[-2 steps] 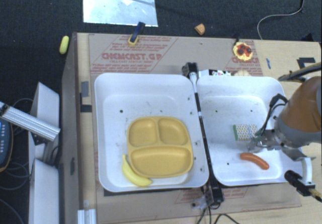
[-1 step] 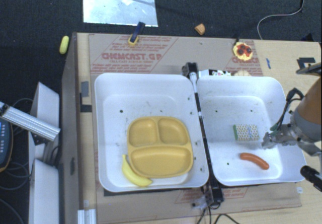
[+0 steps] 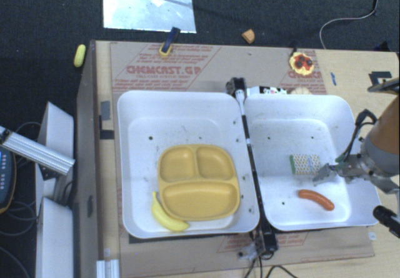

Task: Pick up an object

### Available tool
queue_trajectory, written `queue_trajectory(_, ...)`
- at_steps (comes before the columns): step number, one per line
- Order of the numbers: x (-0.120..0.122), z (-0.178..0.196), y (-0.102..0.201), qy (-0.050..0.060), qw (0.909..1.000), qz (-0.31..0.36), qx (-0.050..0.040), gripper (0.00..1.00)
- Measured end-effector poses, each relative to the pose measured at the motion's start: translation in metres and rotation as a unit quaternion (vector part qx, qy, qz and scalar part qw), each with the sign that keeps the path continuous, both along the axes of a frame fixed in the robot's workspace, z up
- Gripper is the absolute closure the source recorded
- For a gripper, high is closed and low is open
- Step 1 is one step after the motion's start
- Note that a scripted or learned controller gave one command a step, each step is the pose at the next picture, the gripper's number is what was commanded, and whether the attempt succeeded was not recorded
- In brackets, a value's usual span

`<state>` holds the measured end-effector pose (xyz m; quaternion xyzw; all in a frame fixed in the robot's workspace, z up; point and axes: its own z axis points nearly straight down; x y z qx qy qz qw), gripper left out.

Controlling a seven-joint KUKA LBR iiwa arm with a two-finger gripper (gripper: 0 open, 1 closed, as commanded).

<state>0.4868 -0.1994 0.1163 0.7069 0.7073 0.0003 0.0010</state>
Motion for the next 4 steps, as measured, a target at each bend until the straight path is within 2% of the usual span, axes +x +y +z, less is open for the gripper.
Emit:
queue_trajectory(1, 0.000, 0.007, 0.054, 0.000, 1.0000, 0.002, 0.0006, 0.00)
queue_trajectory(2, 0.000, -0.032, 0.079, 0.000, 1.0000, 0.001, 0.0005, 0.00)
queue_trajectory(3, 0.100, 0.013, 0.016, -0.002, 1.0000, 0.002, -0.0007, 0.00)
queue_trajectory(4, 0.067, -0.022, 0.046, -0.003, 1.0000, 0.001, -0.0009, 0.00)
